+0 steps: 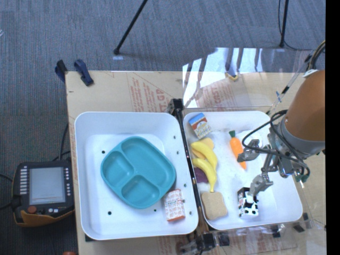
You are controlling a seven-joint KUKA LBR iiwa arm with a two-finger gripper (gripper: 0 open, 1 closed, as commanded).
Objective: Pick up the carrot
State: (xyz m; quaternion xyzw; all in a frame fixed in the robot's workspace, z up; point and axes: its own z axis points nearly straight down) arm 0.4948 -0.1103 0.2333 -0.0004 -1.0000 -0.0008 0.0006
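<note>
White plastic, two shallow bins side by side on a cardboard-covered bench (133, 89), glossy and rigid; left bin (90, 132) bears a teal divided plate (138, 171), smooth moulded plastic with three compartments, and a small red-and-white carton (174, 205) just off its lower right edge. Right bin (295, 206) has the clutter. Grey arm with orange band (313, 110) comes in from the right, cables looping off the wrist; gripper (256, 189) hangs low over the right bin's lower middle, above a black-and-white cow-print box (248, 204), and whether it's spread or pinched I cannot tell at this angle, nothing visibly held. Yellow bananas (204, 161), curved, matte, lie along the bin's left wall, with a dark purple item (201, 175) tucked partly under them. Tan sponge-like block (214, 205), porous look, sits below the bananas. Small blue-and-orange carton (199, 125) is near the top left corner. Carrot (237, 150): orange tapered body, green stub at the top end, lying roughly lengthwise in the bin's upper middle, apart from the bananas, just left of the wrist cables. Likely a light toy, stiff, smooth and a bit slippery, prone to roll. Best hold judged across the thick upper body below the green, jaws closing across its width; thin tip would squirt out.
</note>
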